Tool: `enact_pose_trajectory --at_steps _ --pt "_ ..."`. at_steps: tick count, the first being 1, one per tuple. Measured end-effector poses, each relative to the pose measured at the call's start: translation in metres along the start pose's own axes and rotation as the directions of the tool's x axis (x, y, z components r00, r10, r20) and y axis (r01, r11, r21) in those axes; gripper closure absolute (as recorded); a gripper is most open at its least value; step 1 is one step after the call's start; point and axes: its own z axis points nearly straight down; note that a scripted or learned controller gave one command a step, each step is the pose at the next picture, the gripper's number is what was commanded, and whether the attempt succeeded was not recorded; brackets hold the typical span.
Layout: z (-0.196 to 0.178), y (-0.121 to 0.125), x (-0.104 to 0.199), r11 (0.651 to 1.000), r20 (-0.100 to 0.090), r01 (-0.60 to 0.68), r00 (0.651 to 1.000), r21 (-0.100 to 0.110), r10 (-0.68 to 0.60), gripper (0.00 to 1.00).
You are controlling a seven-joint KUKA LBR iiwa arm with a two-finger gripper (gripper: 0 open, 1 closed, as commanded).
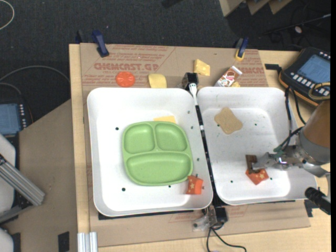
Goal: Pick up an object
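A: Gripping yet? The end effector (258,167) sits low over the red block (258,178), right of the green plate (156,153).

B: Can't tell; confirm before lifting.

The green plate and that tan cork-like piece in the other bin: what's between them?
In the camera view, between the green plate and tan piece lie bare bin floor and the two bins' adjoining rims.
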Motion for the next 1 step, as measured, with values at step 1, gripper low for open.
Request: enact_pose_trajectory --at_steps 1 --pt "-0.0182 0.0149 0.1011 1.000 -0.004 0.022 1.000 -0.001 -0.022 0.00"
